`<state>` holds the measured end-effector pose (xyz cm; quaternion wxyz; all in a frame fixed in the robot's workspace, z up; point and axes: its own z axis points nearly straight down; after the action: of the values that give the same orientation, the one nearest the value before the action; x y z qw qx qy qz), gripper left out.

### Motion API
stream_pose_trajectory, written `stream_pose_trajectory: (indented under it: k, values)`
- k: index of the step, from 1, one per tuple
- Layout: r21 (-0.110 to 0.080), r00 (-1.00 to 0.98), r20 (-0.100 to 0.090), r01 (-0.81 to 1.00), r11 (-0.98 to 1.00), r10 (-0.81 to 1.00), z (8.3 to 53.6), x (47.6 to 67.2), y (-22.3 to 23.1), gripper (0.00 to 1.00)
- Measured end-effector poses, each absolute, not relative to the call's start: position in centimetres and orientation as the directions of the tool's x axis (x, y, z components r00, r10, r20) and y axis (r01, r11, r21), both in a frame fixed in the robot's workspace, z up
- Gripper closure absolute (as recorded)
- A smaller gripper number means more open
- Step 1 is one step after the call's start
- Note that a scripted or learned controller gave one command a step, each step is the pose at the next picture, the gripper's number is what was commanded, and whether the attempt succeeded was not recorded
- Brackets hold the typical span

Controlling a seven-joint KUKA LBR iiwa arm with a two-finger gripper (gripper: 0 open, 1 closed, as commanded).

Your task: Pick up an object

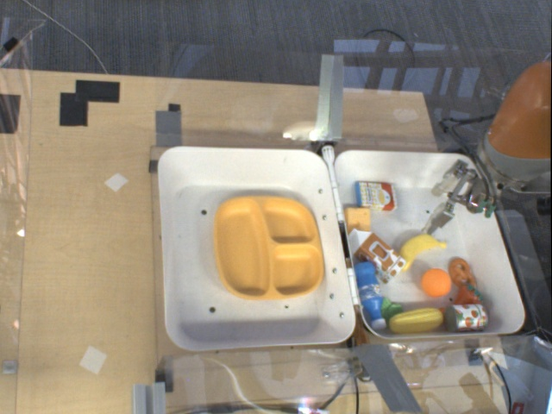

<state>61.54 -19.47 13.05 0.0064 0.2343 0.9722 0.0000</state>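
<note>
My gripper (442, 202) hangs over the upper right part of the right bin (509, 274), its fingers spread open with nothing between them. One dark finger (438, 221) points down-left, just above a yellow banana (423, 247). Below the banana lie an orange ball (436, 282) and a brown-and-white box (379, 253). A red-and-white carton (375, 195) lies to the gripper's left near the bin's back.
The right bin's front holds a blue bottle (366, 281), a yellow vegetable (416, 320), a small can (468, 317) and an orange toy (461, 272). A yellow divided plate (266, 247) sits in the left bin (185, 231). A metal divider (338, 222) separates the bins.
</note>
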Motion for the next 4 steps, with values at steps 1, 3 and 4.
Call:
stream_pose_trajectory:
  k: [1, 3, 4]
  values:
    - [0.004, -0.775, -0.006, 0.632, 0.775, 0.632, 11.2, 57.3, -20.5, 0.00]
    - [-0.008, -0.594, -0.014, 0.804, 0.594, 0.804, 9.1, 66.3, -14.2, 0.00]
    - [0.006, -0.674, -0.010, 0.739, 0.674, 0.739, 11.1, 65.9, -17.9, 0.00]
